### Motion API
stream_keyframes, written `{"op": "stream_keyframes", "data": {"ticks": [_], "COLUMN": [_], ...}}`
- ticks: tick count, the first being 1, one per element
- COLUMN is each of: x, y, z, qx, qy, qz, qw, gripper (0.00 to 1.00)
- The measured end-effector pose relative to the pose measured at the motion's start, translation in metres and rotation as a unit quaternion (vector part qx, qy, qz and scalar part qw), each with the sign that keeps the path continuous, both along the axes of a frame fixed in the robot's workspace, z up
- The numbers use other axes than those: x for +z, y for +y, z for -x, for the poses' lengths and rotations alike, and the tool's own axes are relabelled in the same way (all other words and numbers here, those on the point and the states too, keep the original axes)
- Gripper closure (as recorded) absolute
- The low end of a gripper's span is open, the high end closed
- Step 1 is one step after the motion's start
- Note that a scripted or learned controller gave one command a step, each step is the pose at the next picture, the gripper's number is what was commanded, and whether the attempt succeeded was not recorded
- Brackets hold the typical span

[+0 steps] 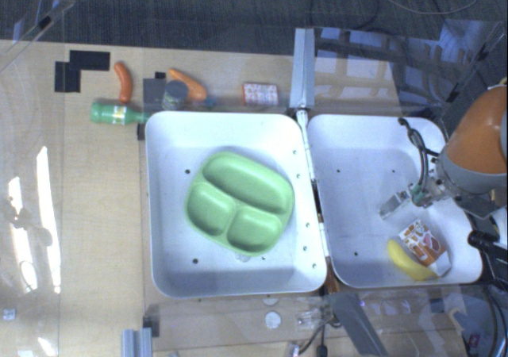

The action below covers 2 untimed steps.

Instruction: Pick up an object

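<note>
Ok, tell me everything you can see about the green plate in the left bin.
The green divided plate looks like smooth moulded plastic, pale green, with rounded corners and three compartments: one long one and two smaller ones. It lies flat, face up, turned at a slant, near the middle of the left bin, resting on the bin's white floor. Nothing sits in it, and it stands apart from the bin's walls.

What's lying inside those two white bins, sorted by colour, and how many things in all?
Green: 1, the divided plate in the left bin
Yellow: 1, the banana in the right bin
Orange and white: 1, the packet beside it
Total: 3
</note>
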State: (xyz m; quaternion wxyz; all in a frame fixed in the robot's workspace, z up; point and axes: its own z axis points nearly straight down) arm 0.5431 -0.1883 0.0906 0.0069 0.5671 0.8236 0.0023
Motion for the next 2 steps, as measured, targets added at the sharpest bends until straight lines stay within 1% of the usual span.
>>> {"op": "stream_keyframes", "data": {"ticks": [1, 2], "x": [0.0, 0.005], "y": [-0.007, 0.009], "z": [0.051, -0.059], "qx": [0.004, -0.093], "qy": [-0.001, 0.002], "qz": [0.0001, -0.0016], "qw": [1.0, 0.9957], "gripper": [0.0, 0.0]}}
